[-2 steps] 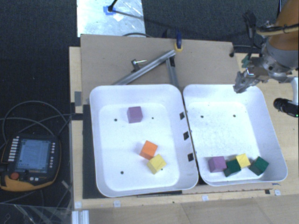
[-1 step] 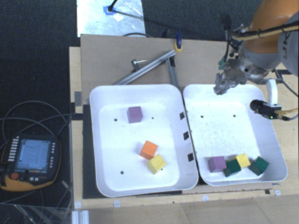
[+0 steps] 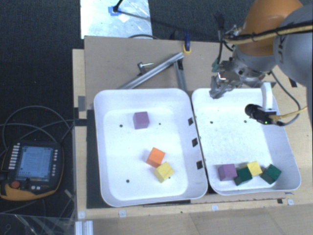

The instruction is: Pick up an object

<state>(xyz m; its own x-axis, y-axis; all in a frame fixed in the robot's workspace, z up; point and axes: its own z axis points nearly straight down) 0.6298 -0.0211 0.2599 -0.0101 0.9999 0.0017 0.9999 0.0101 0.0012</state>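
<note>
My gripper hangs over the far edge of the right bin, with nothing visible between its fingers. In the left bin lie a purple cube, an orange cube and a yellow cube touching the orange one. Along the near side of the right bin sit a purple cube, a dark green block, a small yellow cube and another green block, far from the gripper.
A metal bar lies slanted behind the left bin. A teach pendant rests on the floor at left. A small black camera unit hangs from the wrist over the right bin.
</note>
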